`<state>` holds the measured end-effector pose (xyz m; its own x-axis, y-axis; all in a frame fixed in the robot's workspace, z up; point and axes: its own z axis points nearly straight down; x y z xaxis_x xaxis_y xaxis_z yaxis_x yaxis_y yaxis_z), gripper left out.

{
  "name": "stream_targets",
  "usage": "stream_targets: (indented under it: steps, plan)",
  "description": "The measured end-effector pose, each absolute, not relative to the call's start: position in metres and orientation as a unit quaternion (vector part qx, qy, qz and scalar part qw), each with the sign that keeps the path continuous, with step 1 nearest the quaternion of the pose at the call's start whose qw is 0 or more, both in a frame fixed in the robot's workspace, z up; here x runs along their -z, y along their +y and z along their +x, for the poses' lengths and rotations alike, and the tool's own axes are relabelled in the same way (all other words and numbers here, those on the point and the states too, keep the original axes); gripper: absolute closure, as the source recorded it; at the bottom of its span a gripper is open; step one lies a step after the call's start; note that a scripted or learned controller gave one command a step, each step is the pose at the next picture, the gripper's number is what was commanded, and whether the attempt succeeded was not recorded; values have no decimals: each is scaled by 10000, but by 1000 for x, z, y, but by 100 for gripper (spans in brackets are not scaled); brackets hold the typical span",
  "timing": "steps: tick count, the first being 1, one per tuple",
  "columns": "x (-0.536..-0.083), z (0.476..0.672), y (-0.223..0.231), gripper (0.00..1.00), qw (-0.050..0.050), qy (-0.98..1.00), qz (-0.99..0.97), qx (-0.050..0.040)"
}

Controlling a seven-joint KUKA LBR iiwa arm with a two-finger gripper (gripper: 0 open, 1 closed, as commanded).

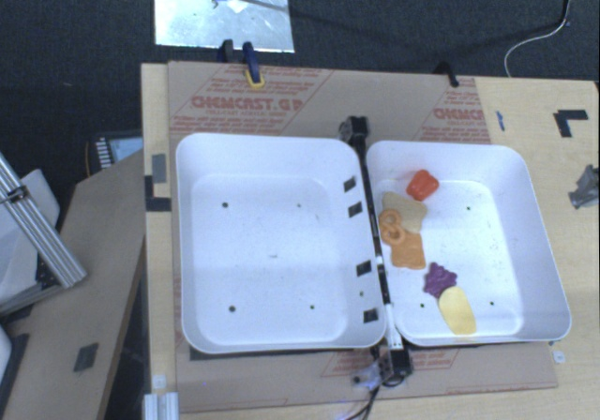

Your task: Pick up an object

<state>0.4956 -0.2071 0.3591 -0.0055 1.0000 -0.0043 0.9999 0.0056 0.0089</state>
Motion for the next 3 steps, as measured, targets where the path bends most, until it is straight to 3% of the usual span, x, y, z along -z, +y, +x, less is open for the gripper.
stream_targets:
  steps: [1, 2, 3]
  plan:
    - [-507, 487, -207, 100, 101, 7086, 7055, -43]
    - [-389, 487, -164, 100, -38, 7098, 7044, 13]
    - [-524, 487, -191, 100, 89, 7079, 7063, -37]
